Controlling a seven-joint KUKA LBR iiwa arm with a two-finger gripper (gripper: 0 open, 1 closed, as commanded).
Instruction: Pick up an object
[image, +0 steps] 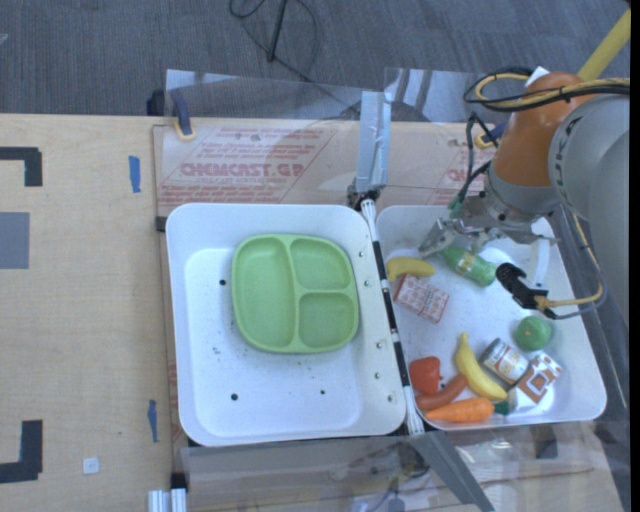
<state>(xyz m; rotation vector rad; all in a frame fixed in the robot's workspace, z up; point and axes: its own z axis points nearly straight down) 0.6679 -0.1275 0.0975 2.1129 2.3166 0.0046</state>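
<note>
The pincer (450, 236) hangs low over the right bin (580, 400), its fingers apart and holding nothing, just above a green bottle (470, 266) and near a small banana (410, 268). The left bin (200, 400) carries a green plate (295, 293).

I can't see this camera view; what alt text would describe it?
A grey robot arm's gripper hovers over the right white bin of toy food, by a green bottle. The left white bin holds a green divided plate.
</note>
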